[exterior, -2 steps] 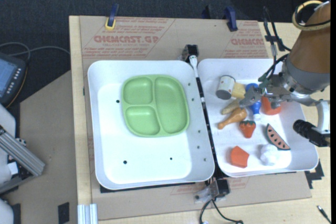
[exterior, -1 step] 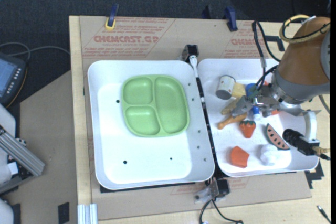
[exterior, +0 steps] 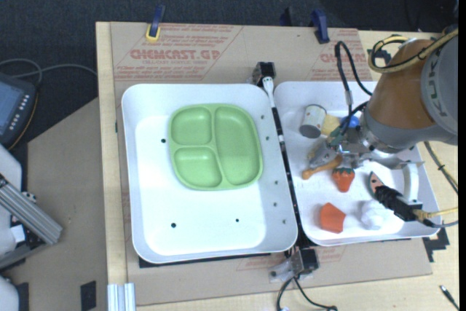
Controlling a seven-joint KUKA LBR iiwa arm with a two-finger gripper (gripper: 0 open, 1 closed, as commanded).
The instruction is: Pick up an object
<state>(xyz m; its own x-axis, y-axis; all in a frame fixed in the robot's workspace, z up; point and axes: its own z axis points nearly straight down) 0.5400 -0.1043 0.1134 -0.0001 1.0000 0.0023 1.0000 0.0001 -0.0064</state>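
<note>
My gripper [exterior: 333, 154] is down in the right bin [exterior: 312, 232], among a cluster of small objects. Just under it lie an orange stick-shaped piece [exterior: 317, 171] and an orange-red carrot-like toy [exterior: 344, 179]. A grey and white cylinder [exterior: 313, 120] lies on its side toward the bin's back left, with a pale yellow piece [exterior: 333, 124] next to it. Near the front are a red-orange block [exterior: 331, 217] and a white crumpled object [exterior: 374, 213]. The arm hides part of the bin's right side.
The left bin [exterior: 145, 215] holds a light green divided plate [exterior: 216, 146] near its back. A black divider strip [exterior: 280, 156] runs between the bins. The bins rest on a cardboard sheet [exterior: 196, 47] held down by clamps.
</note>
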